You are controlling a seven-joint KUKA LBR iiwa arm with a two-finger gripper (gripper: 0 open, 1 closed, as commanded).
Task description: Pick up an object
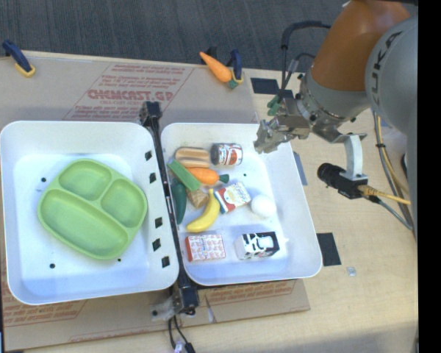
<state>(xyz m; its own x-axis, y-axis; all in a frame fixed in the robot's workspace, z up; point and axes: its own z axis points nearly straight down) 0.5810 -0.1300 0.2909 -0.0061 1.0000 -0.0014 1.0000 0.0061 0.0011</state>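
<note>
My gripper (267, 140) hangs over the far right rim of the right bin (298, 219), with nothing visibly between its fingers. The right bin holds several toy foods: a hot dog bun (192, 155), a small can (227, 154), a carrot (203, 175), a green vegetable (181, 184), a banana (204, 215), a red-and-white packet (232, 195), a white egg (263, 207), a red patterned packet (205, 247) and a black-and-white carton (259, 245). The can lies just left of the gripper.
The left bin (22, 271) holds a green divided plate (94, 208). A loose orange carrot (218, 67) lies on the cardboard behind the bins, beside a blue clamp (237, 63). Another clamp (19, 59) sits at the far left corner.
</note>
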